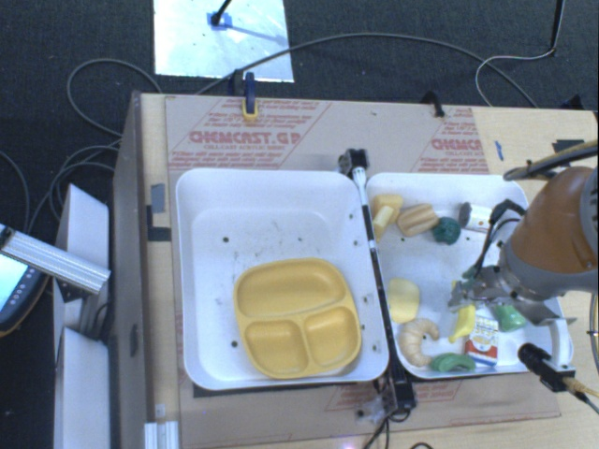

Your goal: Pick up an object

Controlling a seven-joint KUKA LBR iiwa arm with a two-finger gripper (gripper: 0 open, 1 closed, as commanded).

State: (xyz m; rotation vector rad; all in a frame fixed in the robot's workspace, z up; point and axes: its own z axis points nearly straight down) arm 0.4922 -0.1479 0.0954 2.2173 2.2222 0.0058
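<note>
Two shallow white bins side by side on the worktop; left bin carrying a yellow divided tray, right bin holding the loose clutter, presumably so picks come from one side. Arm reaching in from the right, end effector low over the right bin's near corner; cannot tell spread or pressed together, wrist covering it. Directly beneath: a small yellow piece, long axis roughly toward and away from the camera, near end pointing to the front rim; probably the target. Just beside it a red-and-white packet and a green piece; nearby a curled shrimp-like toy; crowding likely to spoil a clean pinch.
</note>
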